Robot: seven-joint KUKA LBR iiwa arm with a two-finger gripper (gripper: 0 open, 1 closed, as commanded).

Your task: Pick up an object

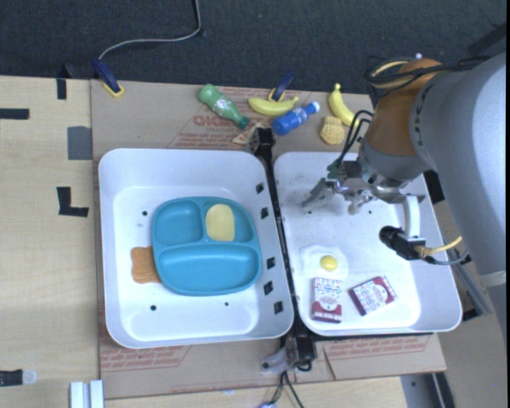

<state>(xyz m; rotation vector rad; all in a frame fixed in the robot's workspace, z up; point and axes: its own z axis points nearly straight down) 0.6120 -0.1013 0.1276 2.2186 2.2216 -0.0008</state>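
The grey arm (459, 143) with its orange band reached in from the right, and its claw (336, 192) hung over the far half of the right bin (442, 313), near that bin's left wall. The two fingers were spread apart with nothing between them (the bin floor showed plainly in the gap).

In the near half of the right bin lay three things: a fried egg toy (326, 263) towards the left wall, a small red and white packet (326, 300) just nearer the front edge from it, and a second red packet (372, 294) beside that, tilted. All three lay apart from the claw.

The left bin (119, 228) held a blue divided plate (206, 246) in its middle, with a yellow oval piece (220, 223) in the plate's far right compartment. An orange flat piece (142, 265) stuck out from under the plate's left edge.

On the worktop (34, 228) beyond the bins' far edges lay a green bottle (222, 105), a banana (273, 104), a blue bottle (295, 118), a second banana (340, 107) and a yellow corn piece (331, 130), all in a loose row near the gap between the bins.
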